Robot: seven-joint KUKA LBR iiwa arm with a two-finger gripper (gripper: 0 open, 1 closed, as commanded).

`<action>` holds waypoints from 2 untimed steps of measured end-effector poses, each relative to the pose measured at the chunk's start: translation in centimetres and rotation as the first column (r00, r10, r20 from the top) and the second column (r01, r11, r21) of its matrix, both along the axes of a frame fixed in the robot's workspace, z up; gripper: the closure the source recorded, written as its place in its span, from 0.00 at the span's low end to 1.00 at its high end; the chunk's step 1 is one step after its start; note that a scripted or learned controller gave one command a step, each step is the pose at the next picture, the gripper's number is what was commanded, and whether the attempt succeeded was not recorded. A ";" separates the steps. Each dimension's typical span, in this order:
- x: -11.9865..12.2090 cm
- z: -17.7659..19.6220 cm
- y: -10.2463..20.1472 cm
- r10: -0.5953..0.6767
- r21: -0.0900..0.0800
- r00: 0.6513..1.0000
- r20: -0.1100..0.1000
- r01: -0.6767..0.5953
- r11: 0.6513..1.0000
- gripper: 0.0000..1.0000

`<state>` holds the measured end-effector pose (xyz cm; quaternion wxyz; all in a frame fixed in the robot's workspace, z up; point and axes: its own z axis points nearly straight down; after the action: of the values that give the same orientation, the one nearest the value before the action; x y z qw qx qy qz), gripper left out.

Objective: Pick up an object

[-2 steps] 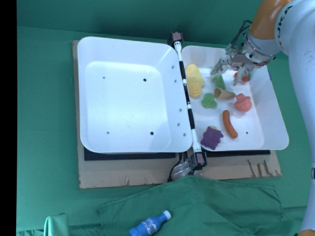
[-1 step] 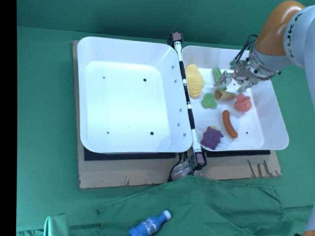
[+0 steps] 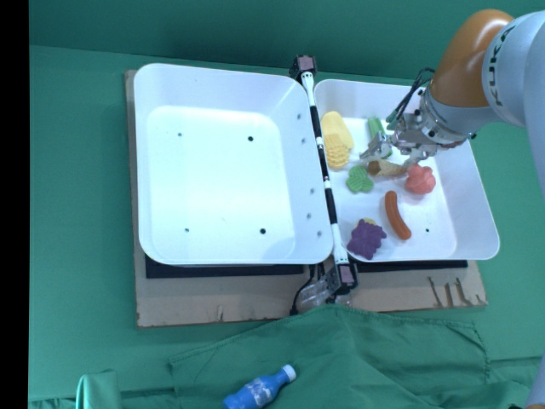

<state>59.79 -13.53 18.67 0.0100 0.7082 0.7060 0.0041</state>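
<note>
The right bin (image 3: 477, 220) holds several toy foods. These are a yellow corn cob (image 3: 336, 139), a small green piece (image 3: 375, 127), a green leafy piece (image 3: 359, 180), a tan piece (image 3: 387, 169), a red piece (image 3: 419, 180), an orange-red sausage (image 3: 397, 215) and a purple grape bunch (image 3: 367, 239). My gripper (image 3: 398, 152) hangs low over the bin's upper middle, just above the tan piece and beside the red one. Its fingers look spread open, with nothing held between them.
The left bin (image 3: 153, 92) lies beside the right one, with a black-and-white divider rail (image 3: 322, 169) between them. Both rest on cardboard (image 3: 170, 309). A green cloth with a blue bottle (image 3: 260, 388) lies in front.
</note>
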 end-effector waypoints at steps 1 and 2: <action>-1.2 10.0 4.8 0.005 0.007 1.000 -0.005 -0.005 1.000 0.00; -0.6 0.1 1.9 -0.004 0.007 1.000 -0.022 0.004 1.000 0.00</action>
<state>59.15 -11.59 18.75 0.0000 0.7095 0.7047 -0.0013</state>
